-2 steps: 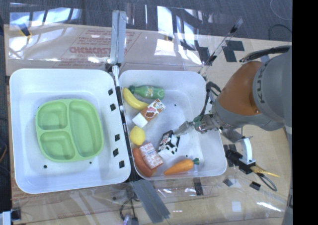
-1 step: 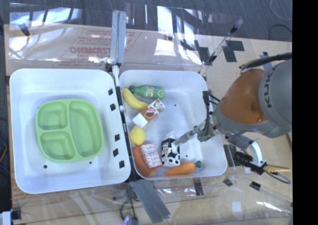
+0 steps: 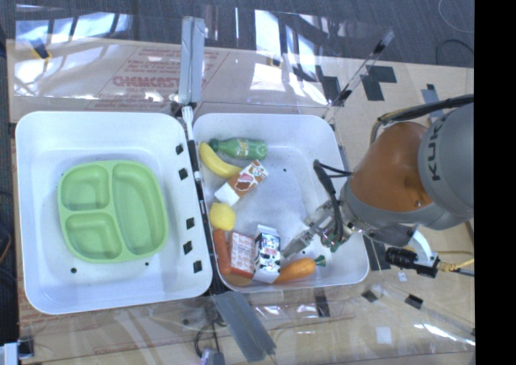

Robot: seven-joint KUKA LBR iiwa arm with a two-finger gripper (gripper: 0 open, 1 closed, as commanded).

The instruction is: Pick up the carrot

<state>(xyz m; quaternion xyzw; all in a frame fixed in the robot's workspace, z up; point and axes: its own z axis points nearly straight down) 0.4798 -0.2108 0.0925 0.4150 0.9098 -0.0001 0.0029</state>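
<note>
The carrot (image 3: 295, 269) lies at the right bin's (image 3: 343, 154) front wall, touching a milk carton (image 3: 268, 252). It looks like a light, stiff, smooth toy, apt to roll; take it across the thick middle. The tool (image 3: 316, 234) hovers just above it, and I cannot tell its state. The bin floor is slick white, crowded leftward; the wall hems the near side.

The green three-compartment plastic tray (image 3: 113, 210) lies in the left white bin (image 3: 32, 275). In the right white bin (image 3: 322, 142), the orange carrot (image 3: 294, 270) lies at the front wall, right of the cow-print carton (image 3: 268, 249).
</note>
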